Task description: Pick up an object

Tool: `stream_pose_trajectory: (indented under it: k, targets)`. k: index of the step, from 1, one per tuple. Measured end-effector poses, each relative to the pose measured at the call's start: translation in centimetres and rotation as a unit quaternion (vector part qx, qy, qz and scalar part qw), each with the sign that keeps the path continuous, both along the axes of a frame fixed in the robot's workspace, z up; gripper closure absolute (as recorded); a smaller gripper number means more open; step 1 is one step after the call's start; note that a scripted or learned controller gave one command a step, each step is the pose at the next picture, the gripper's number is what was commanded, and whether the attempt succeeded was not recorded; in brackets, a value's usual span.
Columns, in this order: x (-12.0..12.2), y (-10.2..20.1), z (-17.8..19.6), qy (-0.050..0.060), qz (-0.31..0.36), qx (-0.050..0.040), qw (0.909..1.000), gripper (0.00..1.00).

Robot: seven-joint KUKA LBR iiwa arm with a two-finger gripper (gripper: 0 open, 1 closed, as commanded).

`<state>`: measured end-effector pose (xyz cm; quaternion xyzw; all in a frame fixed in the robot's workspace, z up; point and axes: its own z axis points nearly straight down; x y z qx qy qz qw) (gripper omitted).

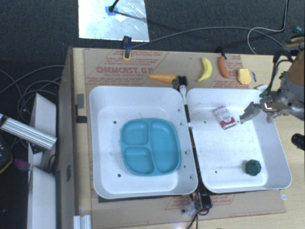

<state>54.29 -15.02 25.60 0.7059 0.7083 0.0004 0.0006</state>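
The right bin [267, 142] holds a small red and white packet [224, 117] near its back middle and a dark green lumpy object [253, 167] near its front right corner. My gripper [257, 115] hangs over the right bin's back right part, just right of the packet and apart from it. Its fingers [247, 113] stand spread open with nothing between them. The left bin [107, 113] holds a blue divided plate [150, 145] lying flat in its middle.
Behind the bins, on the cardboard sheet, lie an orange carrot [163, 78], a yellow banana [206, 69], a small orange-red piece [223, 67] and a yellow block [244, 76]. A black clip [181, 83] sits at the divider between the bins.
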Motion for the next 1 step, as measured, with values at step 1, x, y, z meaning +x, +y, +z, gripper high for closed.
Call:
stream_pose_trajectory:
  k: [1]
  targets:
    - [5.06, 2.69, -7.64, 0.001, 0.001, 0.0005, 1.0, 0.0]
